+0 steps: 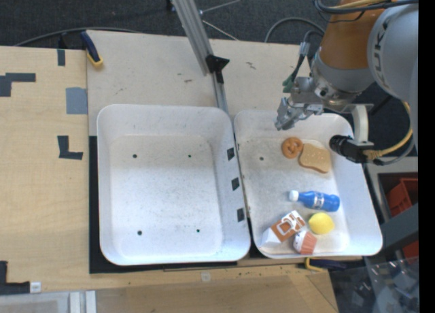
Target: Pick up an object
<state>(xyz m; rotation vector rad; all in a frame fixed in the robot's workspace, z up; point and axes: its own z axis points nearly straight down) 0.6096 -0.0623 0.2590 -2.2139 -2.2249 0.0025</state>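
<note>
My gripper (285,120) hangs over the far edge of the right bin (268,175), its grey fingers pointing down and left with nothing between them. Just below and to its right lie a small orange pretzel-shaped piece (292,147) and a tan slice of bread (315,158), side by side. Nearer the front of the same bin are a blue bottle with a white cap (317,200), a yellow lemon (321,224) and an orange-and-white carton (289,228). A short gap separates the gripper from the pretzel piece.
The left bin (166,182) sits beside the right one, with a raised divider between them. A slanted metal pole (194,26) crosses the bench behind the bins. A black cable and connector (348,147) hang off the arm at the right bin's edge.
</note>
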